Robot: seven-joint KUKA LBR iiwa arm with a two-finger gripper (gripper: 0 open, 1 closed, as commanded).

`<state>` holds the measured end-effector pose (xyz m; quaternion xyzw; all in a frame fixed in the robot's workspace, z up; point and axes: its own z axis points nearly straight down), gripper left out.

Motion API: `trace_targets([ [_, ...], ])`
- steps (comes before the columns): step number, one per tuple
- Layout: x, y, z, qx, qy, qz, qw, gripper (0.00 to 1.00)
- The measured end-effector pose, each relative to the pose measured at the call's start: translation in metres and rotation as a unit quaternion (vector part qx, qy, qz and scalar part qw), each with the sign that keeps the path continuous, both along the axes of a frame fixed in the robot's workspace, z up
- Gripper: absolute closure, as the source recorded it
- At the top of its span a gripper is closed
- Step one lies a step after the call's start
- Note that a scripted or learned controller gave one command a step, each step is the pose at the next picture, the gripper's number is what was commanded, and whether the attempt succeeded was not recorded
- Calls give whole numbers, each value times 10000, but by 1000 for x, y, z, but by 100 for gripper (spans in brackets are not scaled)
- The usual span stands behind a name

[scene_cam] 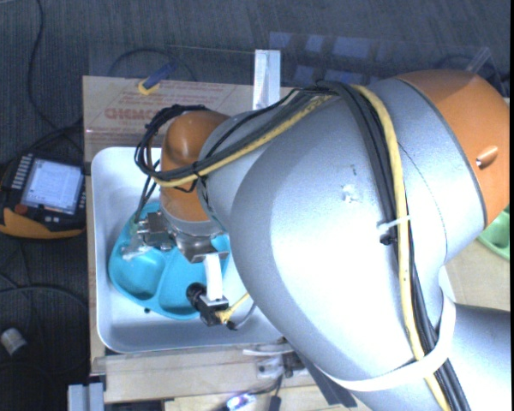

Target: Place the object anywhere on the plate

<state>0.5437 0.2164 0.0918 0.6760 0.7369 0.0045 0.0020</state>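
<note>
Overhead, grey arm (351,221) blocking the white bin (111,315), blue plate (146,272) beneath, pincer (167,234) state unclear, handheld pendant (43,191) left.

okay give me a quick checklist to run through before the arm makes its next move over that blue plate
1. Blue plate lies inside the white bin: ok.
2. Arm's wrist is above the plate: ok.
3. Object is between the fingers of the gripper: cannot tell, the wrist hides them.
4. Object is already on the plate: cannot tell.
5. Black cables hang free of the bin wall: ok.
</note>
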Motion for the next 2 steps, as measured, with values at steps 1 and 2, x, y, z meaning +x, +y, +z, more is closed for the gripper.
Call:
trace_targets([
  [1,0,0,0,0,-1,0,10000,0],
  [2,-8,5,76,-50,59,-432,9990,0],
])
